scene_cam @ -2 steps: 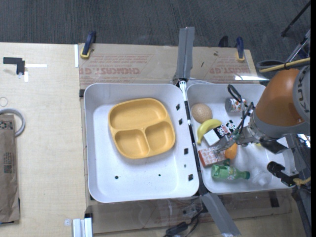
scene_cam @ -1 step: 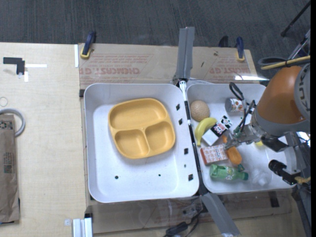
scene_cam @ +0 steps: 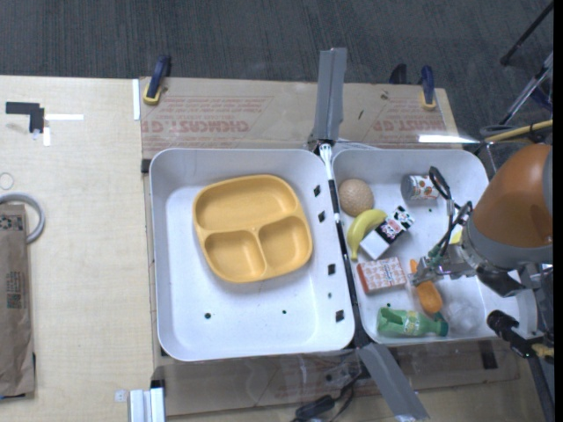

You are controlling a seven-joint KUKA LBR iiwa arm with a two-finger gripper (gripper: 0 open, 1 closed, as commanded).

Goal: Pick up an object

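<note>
Pincer [scene_cam: 428, 275] low in right bin [scene_cam: 471, 161], grip state unclear; orange object [scene_cam: 430, 299] just below it.

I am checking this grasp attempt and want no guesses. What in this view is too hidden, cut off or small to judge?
- Gripper: the arm's wrist covers it from above, so the finger state is unclear.
- Orange object: close below the gripper; contact cannot be told.
- Small carton and black-and-white item: print too small to read.
- Brown bag: cut off by the left edge.
</note>
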